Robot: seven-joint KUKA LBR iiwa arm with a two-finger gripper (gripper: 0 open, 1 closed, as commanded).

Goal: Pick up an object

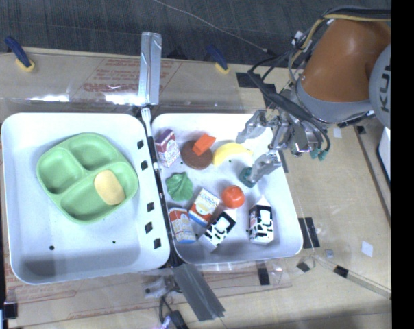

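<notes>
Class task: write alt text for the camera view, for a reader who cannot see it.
A grey robot arm with an orange band reaches from the right, its tool above the right white bin's far right side, near a round yellow toy. That bin holds small toy foods and cartons; the left white bin holds a green divided plate with a yellow oval piece.

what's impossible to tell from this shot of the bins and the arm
- Gripper, camera view: whether it holds anything; its metal parts blur together over the right bin's edge.
- Small teal object, camera view: its identity; the gripper covers part of it.
- Carton labels, camera view: print too small to read.
- Arm, camera view: cut off by the right edge.
</notes>
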